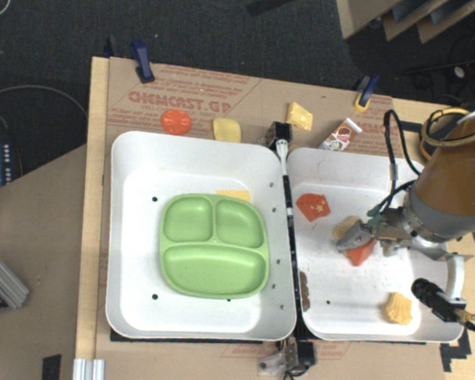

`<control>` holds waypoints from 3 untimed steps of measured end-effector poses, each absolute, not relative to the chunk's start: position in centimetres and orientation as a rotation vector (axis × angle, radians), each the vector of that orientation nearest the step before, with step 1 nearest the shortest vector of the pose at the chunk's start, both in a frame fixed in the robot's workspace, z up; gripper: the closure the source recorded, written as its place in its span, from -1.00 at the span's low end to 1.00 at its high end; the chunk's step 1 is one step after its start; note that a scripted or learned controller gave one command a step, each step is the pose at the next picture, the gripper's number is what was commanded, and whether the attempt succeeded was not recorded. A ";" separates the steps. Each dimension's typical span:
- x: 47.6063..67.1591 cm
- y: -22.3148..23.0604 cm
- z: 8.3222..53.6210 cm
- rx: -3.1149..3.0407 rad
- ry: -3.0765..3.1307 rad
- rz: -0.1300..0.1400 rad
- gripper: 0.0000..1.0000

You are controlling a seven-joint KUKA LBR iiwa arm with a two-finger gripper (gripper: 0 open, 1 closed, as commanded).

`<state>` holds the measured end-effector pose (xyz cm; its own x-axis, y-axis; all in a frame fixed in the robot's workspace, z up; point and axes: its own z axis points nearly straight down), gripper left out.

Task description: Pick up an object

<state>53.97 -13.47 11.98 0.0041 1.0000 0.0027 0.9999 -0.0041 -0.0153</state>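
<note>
In the camera view, the arm [458,179] reaches in over the right bin [325,316], and its gripper [357,238] sits low near the bin's middle. Just at its tip lies a small red-orange piece [360,253], touching or nearly touching the gripper's grey end; whether that piece is actually clasped cannot be told, since the gripper's opening is hidden from this angle. Other candidates lie apart in the same bin: a red block [312,206] towards the left bin and a yellow lump [398,308] near the front edge. The left bin [127,241] holds a green divided plate [213,246] (no part in this). As judged, the reach is made; a confirmed grasp and the lift remain.
</note>
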 end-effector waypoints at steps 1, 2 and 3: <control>54.8 -12.8 8.2 -2.218 -2.216 0.005 -1.00; 54.9 -12.9 9.5 -2.224 -2.219 0.000 1.00; 55.7 -5.7 19.1 -2.216 -2.236 -0.015 1.00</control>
